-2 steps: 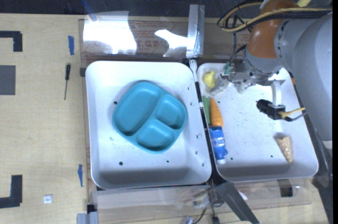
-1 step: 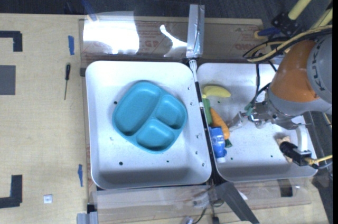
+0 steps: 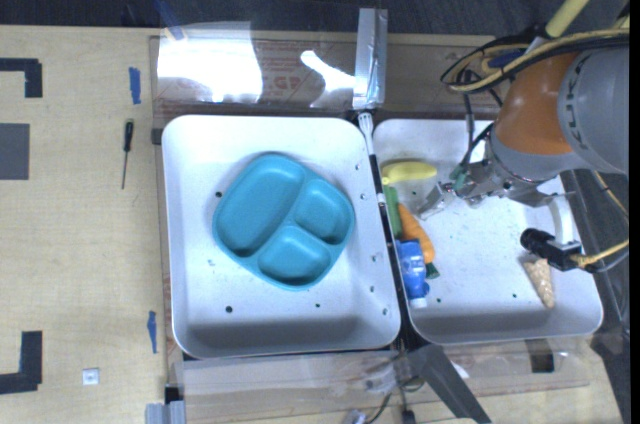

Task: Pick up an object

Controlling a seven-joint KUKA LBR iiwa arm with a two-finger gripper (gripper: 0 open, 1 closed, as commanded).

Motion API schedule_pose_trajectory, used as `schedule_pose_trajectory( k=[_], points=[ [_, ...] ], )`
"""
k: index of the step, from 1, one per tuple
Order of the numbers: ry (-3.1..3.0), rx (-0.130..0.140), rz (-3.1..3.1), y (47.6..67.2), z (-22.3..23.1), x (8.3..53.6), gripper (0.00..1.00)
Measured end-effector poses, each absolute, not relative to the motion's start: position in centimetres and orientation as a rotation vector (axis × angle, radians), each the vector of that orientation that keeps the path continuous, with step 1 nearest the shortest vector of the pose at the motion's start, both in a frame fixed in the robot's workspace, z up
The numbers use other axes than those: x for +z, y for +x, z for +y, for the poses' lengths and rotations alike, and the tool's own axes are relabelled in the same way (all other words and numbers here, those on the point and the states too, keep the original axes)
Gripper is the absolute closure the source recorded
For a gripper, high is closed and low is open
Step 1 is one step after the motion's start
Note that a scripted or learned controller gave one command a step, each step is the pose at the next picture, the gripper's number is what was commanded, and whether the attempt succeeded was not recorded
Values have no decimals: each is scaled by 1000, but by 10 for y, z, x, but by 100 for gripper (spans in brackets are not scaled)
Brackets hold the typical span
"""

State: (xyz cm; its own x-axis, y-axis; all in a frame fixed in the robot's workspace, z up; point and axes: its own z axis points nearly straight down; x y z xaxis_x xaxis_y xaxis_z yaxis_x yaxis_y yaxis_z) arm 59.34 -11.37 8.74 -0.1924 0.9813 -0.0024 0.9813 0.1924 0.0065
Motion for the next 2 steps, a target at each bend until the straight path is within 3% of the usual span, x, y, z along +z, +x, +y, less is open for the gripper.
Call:
schedule_pose_trajectory(
  k=[1, 2],
  points=[
    [2058, 5, 2369, 514, -103, 88, 0],
    [1887, 3, 2505, 514, -134, 144, 0]
  ],
)
